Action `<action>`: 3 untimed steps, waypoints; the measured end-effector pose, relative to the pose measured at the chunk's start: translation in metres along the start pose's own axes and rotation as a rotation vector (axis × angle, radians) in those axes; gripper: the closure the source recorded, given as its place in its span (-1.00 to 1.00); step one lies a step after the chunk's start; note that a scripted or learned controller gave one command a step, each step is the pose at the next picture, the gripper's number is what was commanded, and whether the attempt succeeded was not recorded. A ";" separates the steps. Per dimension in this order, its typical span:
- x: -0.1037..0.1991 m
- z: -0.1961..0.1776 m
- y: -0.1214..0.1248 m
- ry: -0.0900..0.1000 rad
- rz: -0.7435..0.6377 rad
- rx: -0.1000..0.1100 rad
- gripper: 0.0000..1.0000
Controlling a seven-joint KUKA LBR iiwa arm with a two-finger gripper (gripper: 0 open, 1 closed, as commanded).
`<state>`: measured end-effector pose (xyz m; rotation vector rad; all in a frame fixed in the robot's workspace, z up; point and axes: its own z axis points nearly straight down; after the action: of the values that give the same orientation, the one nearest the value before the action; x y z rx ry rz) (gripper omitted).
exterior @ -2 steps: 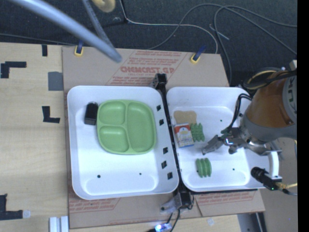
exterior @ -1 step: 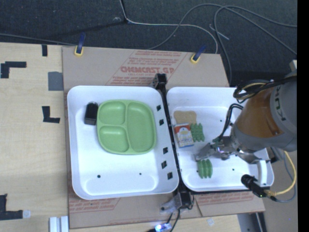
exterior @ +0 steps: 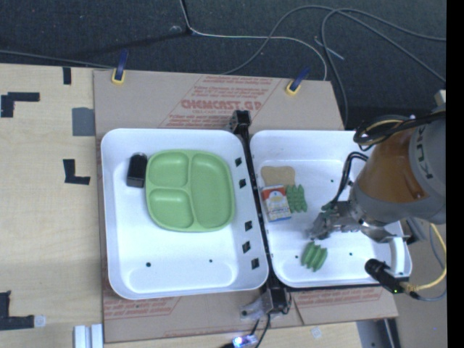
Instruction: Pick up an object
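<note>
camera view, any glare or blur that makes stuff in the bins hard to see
Camera view: lighting is even and soft, with only faint shadows beside the green plate and the black block. The white bins are bright but not blown out. The whole frame is slightly soft, so the print on the small carton is unreadable, and the gripper is a dark blur.

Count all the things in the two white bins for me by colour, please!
Green: 3, the divided plate, a ridged piece by the carton, and another ridged piece
Black: 1, the small block
Tan: 1, the flat piece
Red and white: 1, the little carton
Total: 6
</note>
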<state>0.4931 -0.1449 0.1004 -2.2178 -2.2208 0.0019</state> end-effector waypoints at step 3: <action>-0.002 -0.159 0.020 -0.004 0.000 -0.009 1.00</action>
<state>0.5139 -0.1468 0.2593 -2.2239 -2.2273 -0.0042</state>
